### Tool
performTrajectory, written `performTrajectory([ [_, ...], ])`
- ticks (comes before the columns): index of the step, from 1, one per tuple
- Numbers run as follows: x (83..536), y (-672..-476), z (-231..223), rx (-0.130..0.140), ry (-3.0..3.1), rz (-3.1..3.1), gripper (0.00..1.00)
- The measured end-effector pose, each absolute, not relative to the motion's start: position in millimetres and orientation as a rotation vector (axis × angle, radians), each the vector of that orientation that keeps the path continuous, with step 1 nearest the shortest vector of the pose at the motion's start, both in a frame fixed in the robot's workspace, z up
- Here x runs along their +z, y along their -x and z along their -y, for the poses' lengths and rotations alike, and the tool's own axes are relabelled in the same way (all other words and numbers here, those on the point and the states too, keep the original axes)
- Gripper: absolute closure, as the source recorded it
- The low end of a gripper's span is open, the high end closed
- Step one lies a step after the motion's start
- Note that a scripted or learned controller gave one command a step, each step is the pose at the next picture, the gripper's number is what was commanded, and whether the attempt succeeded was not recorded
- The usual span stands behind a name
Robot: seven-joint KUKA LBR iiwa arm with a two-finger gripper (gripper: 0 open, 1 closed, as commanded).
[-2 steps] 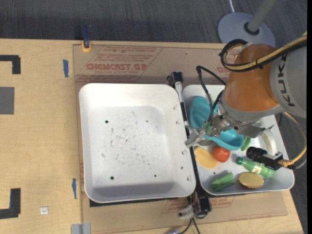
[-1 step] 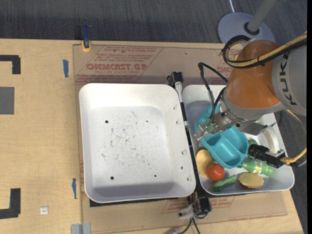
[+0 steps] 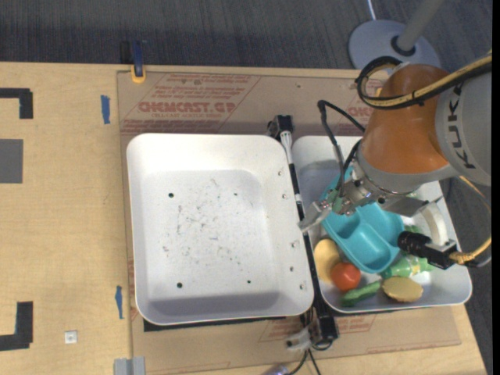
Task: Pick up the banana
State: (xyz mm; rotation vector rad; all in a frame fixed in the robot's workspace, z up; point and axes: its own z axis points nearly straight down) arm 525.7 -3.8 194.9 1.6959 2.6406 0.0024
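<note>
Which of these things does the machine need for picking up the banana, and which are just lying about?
For the job:
- the banana, yellow, at the left side of the right bin
- the claw, above that bin

Just lying about:
- teal bowl
- red tomato
- green vegetable
- brownish potato
- left bin

You look from one fixed camera above the bench [image 3: 62, 209], facing down at a slant, far enough to take in both bins — left bin [image 3: 148, 162], right bin [image 3: 457, 291] — arm [image 3: 406, 131] entering from your right.
</note>
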Motion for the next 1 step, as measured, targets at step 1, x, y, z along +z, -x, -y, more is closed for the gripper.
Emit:
performTrajectory([
  [1, 184.5, -479.1, -49.5, -0.001, -1.738, -2.619, 0.0],
])
